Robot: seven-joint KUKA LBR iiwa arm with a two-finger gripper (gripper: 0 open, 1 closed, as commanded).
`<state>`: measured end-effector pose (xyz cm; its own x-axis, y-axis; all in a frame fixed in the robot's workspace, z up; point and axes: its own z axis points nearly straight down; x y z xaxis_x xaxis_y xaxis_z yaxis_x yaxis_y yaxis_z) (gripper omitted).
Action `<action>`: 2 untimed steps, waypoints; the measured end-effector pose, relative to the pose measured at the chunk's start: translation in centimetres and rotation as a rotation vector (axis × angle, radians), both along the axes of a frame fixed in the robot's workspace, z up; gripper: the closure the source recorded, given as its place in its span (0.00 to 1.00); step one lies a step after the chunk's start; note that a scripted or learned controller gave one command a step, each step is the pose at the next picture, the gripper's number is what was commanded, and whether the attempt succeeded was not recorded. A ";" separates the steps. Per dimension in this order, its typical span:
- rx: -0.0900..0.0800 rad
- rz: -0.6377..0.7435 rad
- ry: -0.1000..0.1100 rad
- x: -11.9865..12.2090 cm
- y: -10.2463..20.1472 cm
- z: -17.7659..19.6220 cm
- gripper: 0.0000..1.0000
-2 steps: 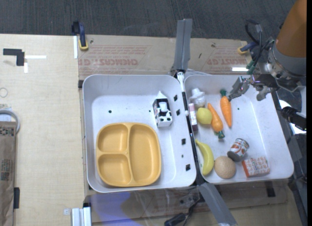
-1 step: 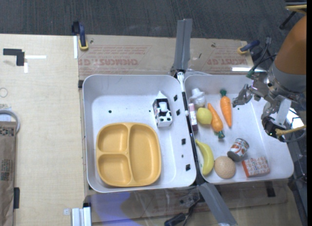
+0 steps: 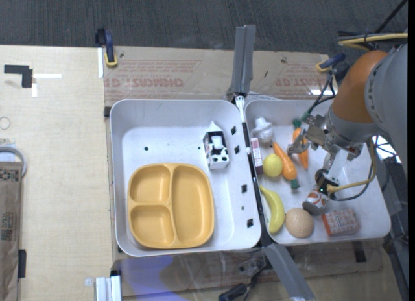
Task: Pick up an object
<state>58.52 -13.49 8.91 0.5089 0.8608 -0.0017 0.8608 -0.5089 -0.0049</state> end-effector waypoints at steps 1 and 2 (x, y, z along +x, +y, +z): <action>0.002 -0.005 0.008 -0.1 -0.2 0.5 1.00; -0.001 0.019 0.002 2.0 5.1 12.1 1.00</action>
